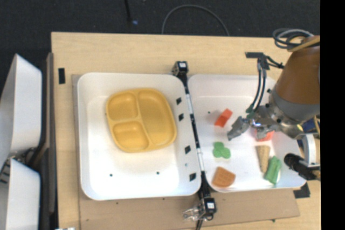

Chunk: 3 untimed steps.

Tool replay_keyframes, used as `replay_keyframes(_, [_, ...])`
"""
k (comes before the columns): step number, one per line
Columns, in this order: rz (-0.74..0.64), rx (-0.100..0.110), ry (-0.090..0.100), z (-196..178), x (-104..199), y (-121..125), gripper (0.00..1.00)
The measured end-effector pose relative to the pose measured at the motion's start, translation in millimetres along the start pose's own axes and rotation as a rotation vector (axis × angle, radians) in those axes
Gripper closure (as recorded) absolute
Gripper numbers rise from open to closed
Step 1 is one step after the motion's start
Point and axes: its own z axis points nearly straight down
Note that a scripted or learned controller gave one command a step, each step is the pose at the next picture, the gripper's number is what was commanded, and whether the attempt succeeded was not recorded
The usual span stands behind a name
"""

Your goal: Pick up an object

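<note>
In the right bin [237, 86] my gripper [249, 130] hangs low over the floor with its grey fingers [237, 128] spread open and nothing between them. A red block [223, 117] lies just to its left. A green lumpy piece [221, 151] sits below that, and an orange rounded piece [223, 177] rests near the front wall. A tan cone [262, 156] and a green elongated piece [273, 169] lie under the wrist side. A small pinkish-red thing [265, 136] peeks out beside the right finger, partly hidden.
The left bin [91, 169] holds a yellow divided plate [141, 119]. A divider rail with black clips [191, 132] separates the bins. The arm's orange band [302, 75] and cables [261, 81] overhang the right bin's back right corner.
</note>
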Motion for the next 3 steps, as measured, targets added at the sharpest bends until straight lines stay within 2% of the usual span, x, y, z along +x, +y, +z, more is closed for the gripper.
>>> replay_keyframes(1, [-0.003,-0.015,-0.002,-7.1,0.4,3.0,0.00])
replay_keyframes(2, [-0.001,-0.011,-0.003,43.8,-6.2,12.1,0.00])
replay_keyframes(3, [0.000,-0.011,-0.002,87.8,-10.1,7.3,0.00])
